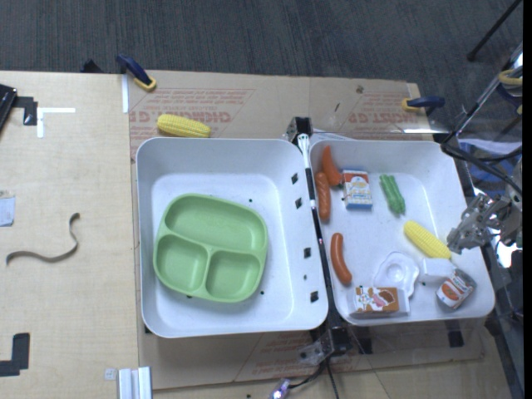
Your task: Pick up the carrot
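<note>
The carrot, a slim orange stick, lies along the left wall of the right bin. A redder sausage-like piece touches its upper end. My gripper hangs over the bin's right rim, close to the right tip of a yellow corn cob and far to the right of the carrot. It looks grey and blurred, and nothing shows in its grasp.
The right bin also holds a second red sausage, a small milk carton, a green vegetable, a clear cup, a snack box and a can. A green divided plate sits in the left bin. Another corn cob lies behind it.
</note>
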Robot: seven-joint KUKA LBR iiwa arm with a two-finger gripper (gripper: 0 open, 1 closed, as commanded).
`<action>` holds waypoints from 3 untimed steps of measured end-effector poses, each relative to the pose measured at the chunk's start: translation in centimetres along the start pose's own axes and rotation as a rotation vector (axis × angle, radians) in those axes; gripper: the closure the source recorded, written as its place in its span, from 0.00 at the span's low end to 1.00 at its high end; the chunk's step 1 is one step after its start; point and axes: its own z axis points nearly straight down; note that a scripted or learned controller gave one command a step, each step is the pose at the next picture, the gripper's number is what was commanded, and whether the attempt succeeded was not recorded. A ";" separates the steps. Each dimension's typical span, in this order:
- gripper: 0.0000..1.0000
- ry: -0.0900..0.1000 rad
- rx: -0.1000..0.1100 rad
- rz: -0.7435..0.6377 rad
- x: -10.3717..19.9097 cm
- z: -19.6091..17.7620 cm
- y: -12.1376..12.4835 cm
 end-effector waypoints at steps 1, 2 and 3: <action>0.00 0.000 0.000 0.000 0.0 0.0 0.0; 0.00 0.007 -0.004 -0.176 2.1 10.5 6.9; 0.00 0.007 -0.002 0.035 7.1 4.6 13.6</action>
